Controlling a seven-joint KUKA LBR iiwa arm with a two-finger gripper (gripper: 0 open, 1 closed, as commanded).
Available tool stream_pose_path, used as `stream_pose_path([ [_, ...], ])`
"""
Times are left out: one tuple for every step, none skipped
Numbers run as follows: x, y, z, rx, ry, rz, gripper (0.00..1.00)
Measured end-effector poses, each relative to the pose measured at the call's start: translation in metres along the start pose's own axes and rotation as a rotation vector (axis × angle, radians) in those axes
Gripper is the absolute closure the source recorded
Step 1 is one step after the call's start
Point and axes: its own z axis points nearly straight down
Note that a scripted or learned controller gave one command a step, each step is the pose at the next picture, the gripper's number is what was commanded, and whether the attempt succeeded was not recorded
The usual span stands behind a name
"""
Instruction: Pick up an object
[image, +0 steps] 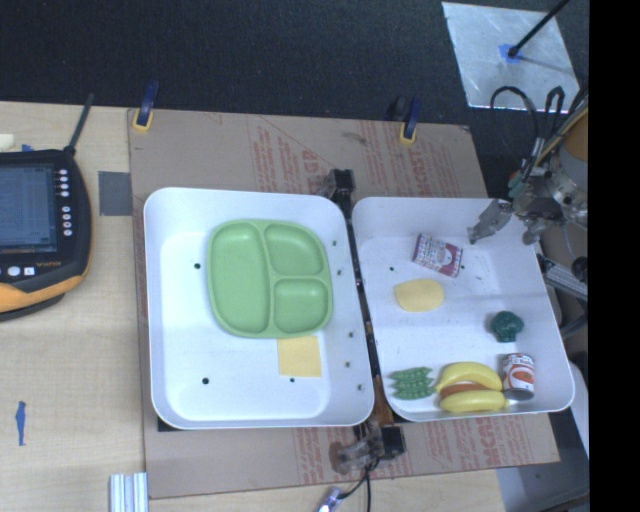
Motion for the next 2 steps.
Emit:
stream_pose_path([
  [0.011, 0.035, 0.07, 0.001, -0.001, -0.001, 0.0],
  [0.057, 0.036, 0.07, 0.003, 0.0, -0.002, 0.0],
])
